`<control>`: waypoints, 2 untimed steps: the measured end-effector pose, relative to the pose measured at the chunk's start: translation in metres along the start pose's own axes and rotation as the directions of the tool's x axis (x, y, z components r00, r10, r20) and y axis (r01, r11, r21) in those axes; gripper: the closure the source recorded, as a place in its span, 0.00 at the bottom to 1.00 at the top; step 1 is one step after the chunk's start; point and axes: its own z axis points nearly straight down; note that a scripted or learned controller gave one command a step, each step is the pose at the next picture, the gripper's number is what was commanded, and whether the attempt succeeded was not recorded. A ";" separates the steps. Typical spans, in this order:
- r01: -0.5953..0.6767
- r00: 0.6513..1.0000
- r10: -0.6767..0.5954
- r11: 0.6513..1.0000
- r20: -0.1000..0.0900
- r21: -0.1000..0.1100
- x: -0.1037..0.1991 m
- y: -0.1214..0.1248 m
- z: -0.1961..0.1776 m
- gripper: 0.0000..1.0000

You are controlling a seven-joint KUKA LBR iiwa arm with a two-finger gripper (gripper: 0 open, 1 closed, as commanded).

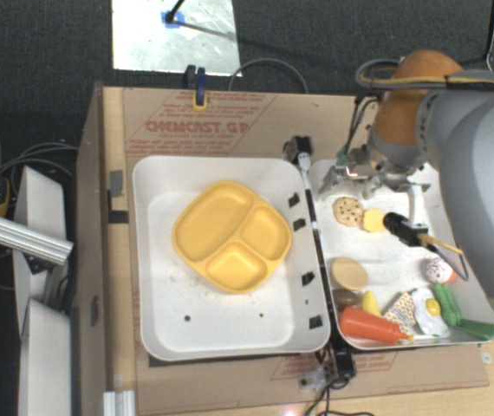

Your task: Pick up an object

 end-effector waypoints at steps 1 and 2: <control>-0.010 1.000 0.010 1.000 0.000 0.010 -0.006 -0.036 0.002 0.00; -0.011 1.000 0.011 1.000 0.000 0.009 -0.017 -0.069 -0.009 0.00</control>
